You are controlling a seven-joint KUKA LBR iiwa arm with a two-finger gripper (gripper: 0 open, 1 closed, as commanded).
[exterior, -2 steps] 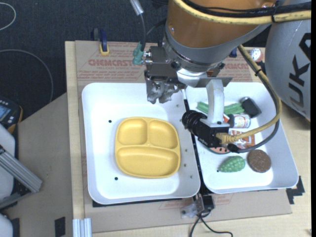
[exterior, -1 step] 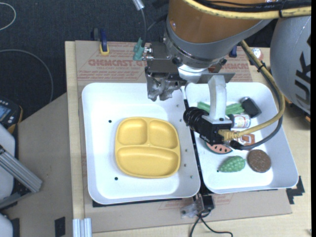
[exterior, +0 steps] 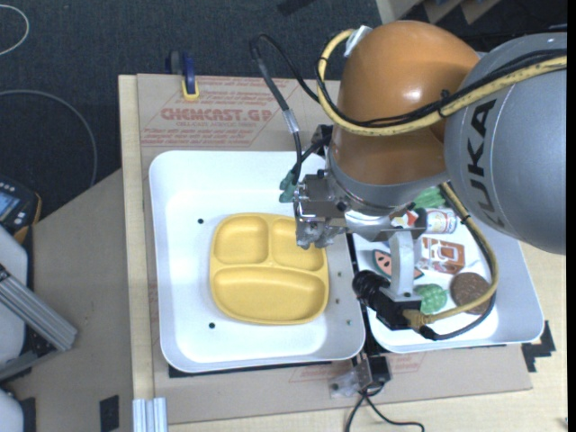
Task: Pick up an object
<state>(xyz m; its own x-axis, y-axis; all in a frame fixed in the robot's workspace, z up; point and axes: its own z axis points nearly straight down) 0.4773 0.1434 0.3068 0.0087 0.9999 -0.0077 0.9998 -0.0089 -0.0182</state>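
From my feed the yellow tray [exterior: 268, 280] lies flat in the left bin [exterior: 175, 241], long axis left-right; can't tell the jaws' state.

This was a robot lab or test workshop. A large grey and orange industrial arm [exterior: 423, 115] hung over a brown board [exterior: 216, 106] on a bench, with loose cables [exterior: 54, 124] on dark carpet and metal framing [exterior: 36, 318] alongside.
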